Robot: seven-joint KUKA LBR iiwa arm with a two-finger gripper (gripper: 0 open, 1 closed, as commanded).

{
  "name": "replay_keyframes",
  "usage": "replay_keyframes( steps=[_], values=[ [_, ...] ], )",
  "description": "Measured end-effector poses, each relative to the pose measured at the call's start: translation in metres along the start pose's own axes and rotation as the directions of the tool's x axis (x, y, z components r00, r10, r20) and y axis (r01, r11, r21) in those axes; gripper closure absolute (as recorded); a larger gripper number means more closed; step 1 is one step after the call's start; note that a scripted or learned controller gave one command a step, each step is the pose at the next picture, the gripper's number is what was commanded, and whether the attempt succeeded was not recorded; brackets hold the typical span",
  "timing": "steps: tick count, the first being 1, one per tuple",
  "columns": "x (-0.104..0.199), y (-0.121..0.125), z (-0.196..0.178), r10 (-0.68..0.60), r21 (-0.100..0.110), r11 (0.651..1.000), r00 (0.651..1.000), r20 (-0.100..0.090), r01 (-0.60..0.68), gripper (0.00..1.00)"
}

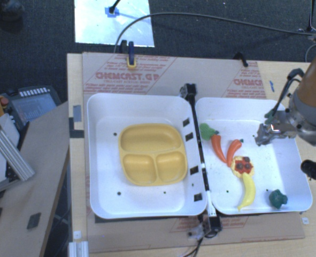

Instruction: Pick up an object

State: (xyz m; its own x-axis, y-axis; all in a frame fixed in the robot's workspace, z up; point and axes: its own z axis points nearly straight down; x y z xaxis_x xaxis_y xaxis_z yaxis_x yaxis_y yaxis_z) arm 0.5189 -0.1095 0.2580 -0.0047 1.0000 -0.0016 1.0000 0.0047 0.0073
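On a bench, two white bins are sitting side by side. The left bin (101,143) is holding a yellow tray (152,153). The right bin (291,165) is holding toy carrots (224,150), a banana (247,189) and a green lump (277,198). The gripper (264,134) is hovering over the right bin, near its far edge; I cannot tell its state.

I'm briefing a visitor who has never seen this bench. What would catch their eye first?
The yellow compartment tray in the left bin stands out most. In the right bin, two toy carrots lie beside a yellow banana, with a dark green toy near the front corner. The arm's pincer hangs over that bin.
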Motion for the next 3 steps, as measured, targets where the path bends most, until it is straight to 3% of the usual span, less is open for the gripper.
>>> replay_keyframes(
  steps=[3],
  values=[
    [0.166,0.042,-0.001,-0.005,0.004,1.0,1.0,-0.003,0.005,1.0]
  ],
)
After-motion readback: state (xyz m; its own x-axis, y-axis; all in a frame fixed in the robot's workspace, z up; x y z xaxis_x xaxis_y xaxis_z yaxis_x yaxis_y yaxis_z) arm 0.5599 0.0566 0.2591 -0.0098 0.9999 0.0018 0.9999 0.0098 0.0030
